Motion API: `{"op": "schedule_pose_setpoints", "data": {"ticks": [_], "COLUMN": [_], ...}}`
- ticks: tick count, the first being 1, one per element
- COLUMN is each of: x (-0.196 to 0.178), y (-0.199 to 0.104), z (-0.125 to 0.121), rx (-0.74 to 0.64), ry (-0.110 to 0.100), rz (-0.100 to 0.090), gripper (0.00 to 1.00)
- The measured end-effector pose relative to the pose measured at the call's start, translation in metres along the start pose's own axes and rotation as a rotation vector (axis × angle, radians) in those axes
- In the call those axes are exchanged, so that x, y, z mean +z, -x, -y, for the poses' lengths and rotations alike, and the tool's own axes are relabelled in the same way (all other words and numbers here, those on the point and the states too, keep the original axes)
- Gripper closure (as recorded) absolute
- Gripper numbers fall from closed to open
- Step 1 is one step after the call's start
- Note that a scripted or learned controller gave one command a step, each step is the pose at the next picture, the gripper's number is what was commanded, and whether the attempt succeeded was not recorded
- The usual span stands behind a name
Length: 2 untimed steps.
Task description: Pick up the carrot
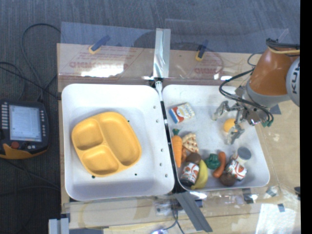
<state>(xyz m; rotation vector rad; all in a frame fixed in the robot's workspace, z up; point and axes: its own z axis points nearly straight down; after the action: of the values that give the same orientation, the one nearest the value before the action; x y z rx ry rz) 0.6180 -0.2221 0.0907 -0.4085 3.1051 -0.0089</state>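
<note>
Carrot (177,149) lies lengthwise along the left wall of the right bin (256,140), just beside a waffle-patterned piece (190,143) and above a banana (201,175) in the clutter at the near edge. Well apart from it, toward the bin's right side, the gripper (229,116) hangs with its fingers spread wide and released, clasping nothing, a small yellow item (228,126) lying on the floor between them. Left of the divider, the other bin (73,101) bears a yellow sectioned plate (106,143).

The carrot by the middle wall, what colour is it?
Orange, with a bit of green at its top end. The camera view shows the carrot in the right bin.
</note>
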Motion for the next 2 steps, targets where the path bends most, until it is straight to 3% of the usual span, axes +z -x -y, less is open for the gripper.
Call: {"op": "schedule_pose_setpoints", "data": {"ticks": [1, 2], "x": [-0.0139, -0.013], "y": [0.0041, 0.0037], "z": [0.0003, 0.0], "rx": [0.0, 0.0], "ry": [-0.007, -0.006], "rz": [0.011, 0.009], "gripper": [1.0, 0.0]}}
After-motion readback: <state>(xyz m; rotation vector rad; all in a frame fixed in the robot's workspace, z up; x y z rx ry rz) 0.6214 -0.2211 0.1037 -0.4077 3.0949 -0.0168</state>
